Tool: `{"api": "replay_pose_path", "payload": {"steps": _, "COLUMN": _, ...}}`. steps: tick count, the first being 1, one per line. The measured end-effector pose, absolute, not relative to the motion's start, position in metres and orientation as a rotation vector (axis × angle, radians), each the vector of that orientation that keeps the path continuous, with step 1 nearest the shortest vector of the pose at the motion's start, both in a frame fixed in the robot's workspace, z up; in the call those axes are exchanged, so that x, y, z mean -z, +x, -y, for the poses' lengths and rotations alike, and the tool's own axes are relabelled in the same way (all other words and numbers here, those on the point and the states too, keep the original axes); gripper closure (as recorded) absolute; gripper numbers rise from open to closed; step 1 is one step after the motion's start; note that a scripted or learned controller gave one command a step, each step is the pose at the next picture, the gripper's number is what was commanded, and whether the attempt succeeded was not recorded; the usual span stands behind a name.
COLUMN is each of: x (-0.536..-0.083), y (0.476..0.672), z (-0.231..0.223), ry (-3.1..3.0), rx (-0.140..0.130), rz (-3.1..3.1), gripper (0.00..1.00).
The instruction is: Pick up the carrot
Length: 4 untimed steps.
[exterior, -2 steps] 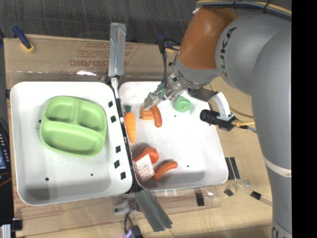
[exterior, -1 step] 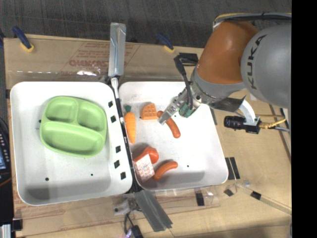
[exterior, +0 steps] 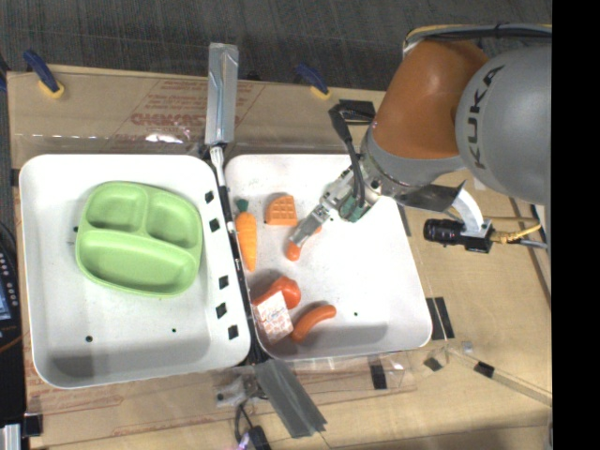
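Right bin (exterior: 394, 279): one carrot (exterior: 247, 239), four other food toys; left bin (exterior: 37, 251): one green tray (exterior: 141, 237); fingers' (exterior: 314, 221) state unclear.

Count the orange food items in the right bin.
4: the carrot by the left wall, a waffle-like piece beside it, a sausage near the front, a small piece mid-bin. The arm may hide others.

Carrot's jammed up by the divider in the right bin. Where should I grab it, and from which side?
Probably grip the carrot mid-body, coming straight down, closing across its narrow width. It lies lengthwise along the right bin's left wall, green top pointing away from the camera, so one finger must fit between carrot and wall. The end effector sits just right of it.
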<state>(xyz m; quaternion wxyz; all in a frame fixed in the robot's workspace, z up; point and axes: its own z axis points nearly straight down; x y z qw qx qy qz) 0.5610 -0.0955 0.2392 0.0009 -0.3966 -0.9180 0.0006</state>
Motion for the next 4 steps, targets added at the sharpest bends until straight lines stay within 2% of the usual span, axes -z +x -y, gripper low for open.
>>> {"api": "replay_pose_path", "payload": {"steps": 1, "x": -0.208, "y": 0.615, "z": 0.121, "ry": -0.728, "rx": -0.001, "rz": 3.057, "gripper": 0.00}}
{"api": "replay_pose_path", "payload": {"steps": 2, "x": -0.170, "y": 0.633, "z": 0.100, "ry": -0.048, "rx": 0.000, "rz": 3.140, "gripper": 0.00}}
{"api": "replay_pose_path", "payload": {"steps": 3, "x": -0.170, "y": 0.633, "z": 0.100, "ry": -0.049, "rx": 0.000, "rz": 3.141, "gripper": 0.00}}
{"api": "replay_pose_path", "payload": {"steps": 4, "x": -0.100, "y": 0.621, "z": 0.128, "ry": 0.015, "rx": 0.001, "rz": 3.156, "gripper": 0.00}}
